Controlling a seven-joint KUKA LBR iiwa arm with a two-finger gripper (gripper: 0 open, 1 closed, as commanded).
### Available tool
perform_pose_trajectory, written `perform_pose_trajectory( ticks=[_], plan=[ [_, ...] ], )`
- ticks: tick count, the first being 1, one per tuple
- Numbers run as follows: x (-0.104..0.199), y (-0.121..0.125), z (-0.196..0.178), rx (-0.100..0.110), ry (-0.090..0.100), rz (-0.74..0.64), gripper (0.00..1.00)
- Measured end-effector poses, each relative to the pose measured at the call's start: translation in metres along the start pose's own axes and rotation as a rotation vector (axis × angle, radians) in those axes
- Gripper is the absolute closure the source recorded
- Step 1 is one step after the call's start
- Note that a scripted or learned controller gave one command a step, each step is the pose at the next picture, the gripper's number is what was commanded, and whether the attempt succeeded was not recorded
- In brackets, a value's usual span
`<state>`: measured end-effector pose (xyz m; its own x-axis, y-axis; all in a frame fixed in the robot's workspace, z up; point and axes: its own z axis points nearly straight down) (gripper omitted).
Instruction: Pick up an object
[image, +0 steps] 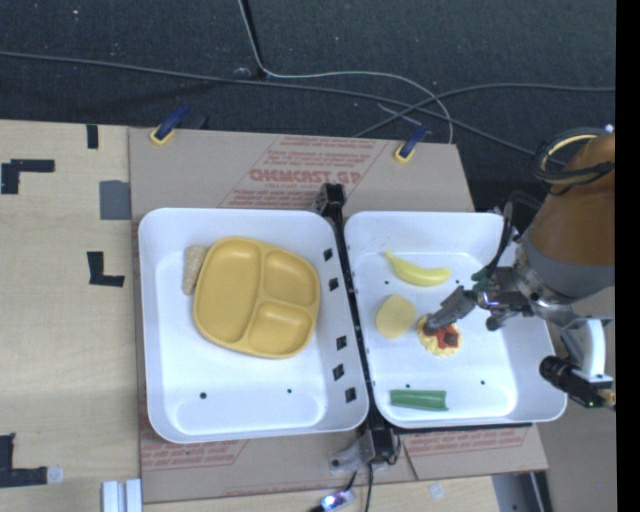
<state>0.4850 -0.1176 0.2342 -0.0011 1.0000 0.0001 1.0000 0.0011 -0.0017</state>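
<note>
Where the arm (570, 250) reaches in from the right, the gripper (437, 324) sits low in the right bin (500, 400), directly over a small red-and-yellow object (443, 341); whether the jaws are open or closed cannot be told. Just left of it lies a pale yellow rounded piece (396, 316), possibly a toy fruit. A toy banana (419, 270) lies nearer the far wall, a green stick (419, 399) near the front. The left bin (240, 415) holds a yellow divided plate (256, 296), overlapping a tan piece (192, 268).
</note>
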Motion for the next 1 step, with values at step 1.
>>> perform_pose_trajectory(
  ticks=[1],
  plan=[
    [0.0007, 0.0031, 0.0441, 0.004, 0.0, 0.001, 0.0]
  ],
)
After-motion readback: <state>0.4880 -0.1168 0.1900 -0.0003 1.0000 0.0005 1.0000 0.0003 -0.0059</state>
